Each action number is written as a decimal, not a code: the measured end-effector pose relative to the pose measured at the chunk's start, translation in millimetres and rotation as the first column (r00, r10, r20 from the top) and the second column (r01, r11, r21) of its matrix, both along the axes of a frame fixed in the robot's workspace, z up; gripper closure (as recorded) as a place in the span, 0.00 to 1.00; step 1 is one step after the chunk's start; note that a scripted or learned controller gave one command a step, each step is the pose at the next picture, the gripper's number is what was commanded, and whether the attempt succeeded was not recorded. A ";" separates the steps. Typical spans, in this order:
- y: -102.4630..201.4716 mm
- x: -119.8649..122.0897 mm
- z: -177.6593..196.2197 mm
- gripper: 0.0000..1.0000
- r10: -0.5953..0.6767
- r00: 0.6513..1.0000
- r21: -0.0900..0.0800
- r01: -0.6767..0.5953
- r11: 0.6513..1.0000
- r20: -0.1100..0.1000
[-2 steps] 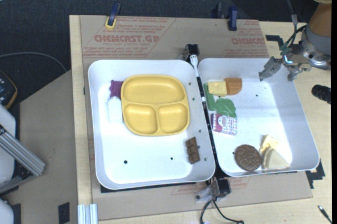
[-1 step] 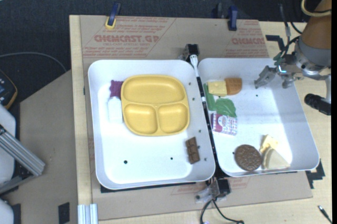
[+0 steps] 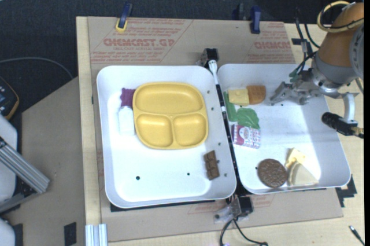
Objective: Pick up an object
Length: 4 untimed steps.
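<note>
My gripper (image 3: 291, 94) hangs over the back of the right bin (image 3: 324, 140), its fingers spread and nothing between them. Just to its left lie a brown bread piece (image 3: 256, 93) and a pale yellow block (image 3: 237, 96). Below those sit a green packet (image 3: 246, 117) and a pink and white pouch (image 3: 247, 136). A round brown cookie (image 3: 272, 173) and a pale yellow wedge (image 3: 297, 166) rest near the bin's front edge. The left bin (image 3: 115, 175) holds a yellow divided plate (image 3: 170, 113), a purple and white bottle (image 3: 125, 112) and a brown bar (image 3: 211, 164).
Both bins rest on a cardboard sheet (image 3: 173, 39), clamped at the back by a yellow clip (image 3: 122, 19) and a blue clip (image 3: 255, 19). A black part of the arm (image 3: 341, 122) juts over the right bin's right rim. Cables run behind the arm.
</note>
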State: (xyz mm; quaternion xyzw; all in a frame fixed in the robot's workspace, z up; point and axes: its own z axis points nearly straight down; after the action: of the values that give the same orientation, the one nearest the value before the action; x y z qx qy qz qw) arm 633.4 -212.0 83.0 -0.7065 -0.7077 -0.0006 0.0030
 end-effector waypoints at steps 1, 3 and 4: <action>-0.8 0.5 12.8 1.00 0.001 1.000 -0.004 -0.001 1.000 0.003; -10.1 -2.7 110.7 1.00 -0.003 1.000 -0.008 0.003 1.000 0.010; -10.7 -1.5 144.8 1.00 -0.001 1.000 -0.008 0.002 1.000 0.010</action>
State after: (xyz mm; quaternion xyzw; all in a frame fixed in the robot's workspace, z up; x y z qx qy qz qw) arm 631.9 -222.6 227.7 -0.7070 -0.7072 -0.0013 -0.0033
